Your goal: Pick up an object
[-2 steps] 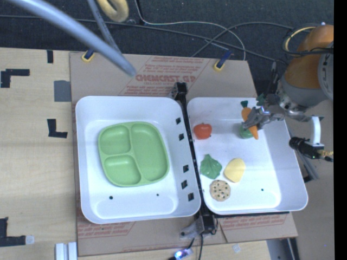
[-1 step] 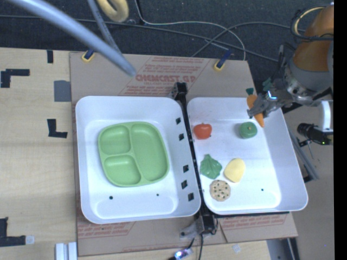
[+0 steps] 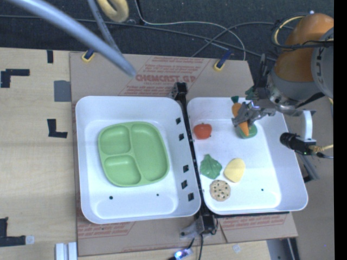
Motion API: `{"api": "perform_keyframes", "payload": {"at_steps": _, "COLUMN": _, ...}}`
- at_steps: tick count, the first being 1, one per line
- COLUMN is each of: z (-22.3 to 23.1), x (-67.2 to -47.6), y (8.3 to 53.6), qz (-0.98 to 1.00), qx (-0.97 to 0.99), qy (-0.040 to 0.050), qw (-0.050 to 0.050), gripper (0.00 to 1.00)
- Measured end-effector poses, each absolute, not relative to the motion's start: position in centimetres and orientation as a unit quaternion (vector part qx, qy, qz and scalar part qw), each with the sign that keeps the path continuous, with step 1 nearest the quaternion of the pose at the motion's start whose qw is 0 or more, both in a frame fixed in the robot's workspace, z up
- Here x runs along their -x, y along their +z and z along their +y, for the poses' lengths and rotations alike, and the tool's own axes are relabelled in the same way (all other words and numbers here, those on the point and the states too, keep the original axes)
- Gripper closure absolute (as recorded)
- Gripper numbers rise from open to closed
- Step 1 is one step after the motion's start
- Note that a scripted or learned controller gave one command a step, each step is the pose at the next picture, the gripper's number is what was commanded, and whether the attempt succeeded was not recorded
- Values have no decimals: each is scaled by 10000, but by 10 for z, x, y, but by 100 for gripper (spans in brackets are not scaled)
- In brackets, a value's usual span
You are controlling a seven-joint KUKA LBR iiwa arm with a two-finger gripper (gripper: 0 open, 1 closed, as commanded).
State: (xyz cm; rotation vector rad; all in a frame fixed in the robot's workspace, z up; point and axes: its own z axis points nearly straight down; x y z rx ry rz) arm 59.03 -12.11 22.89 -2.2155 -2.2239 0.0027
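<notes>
My gripper (image 3: 245, 118) hangs low over the far right part of the right bin (image 3: 271, 191), right over a toy carrot (image 3: 246, 129), orange with a green end. The carrot lies partly under the fingers. A red tomato (image 3: 202, 130) sits at the bin's far left. Nearer the front lie a green leafy piece (image 3: 210, 167), a yellow potato-like piece (image 3: 235, 170) and a round cookie (image 3: 219, 189).
The left bin (image 3: 89, 199) holds a green divided plate (image 3: 133, 153). A black divider with clips (image 3: 187, 145) runs between the bins. A black fixture (image 3: 295, 141) juts over the right bin's right rim. Cables cross the dark area behind.
</notes>
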Motion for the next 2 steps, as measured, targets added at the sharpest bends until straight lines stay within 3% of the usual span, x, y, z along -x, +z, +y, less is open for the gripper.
{"api": "perform_keyframes", "payload": {"at_steps": 2, "z": -12, "x": -559, "y": 244, "qz": -7093, "qx": 7049, "qy": 4, "qw": 14, "gripper": 100}}
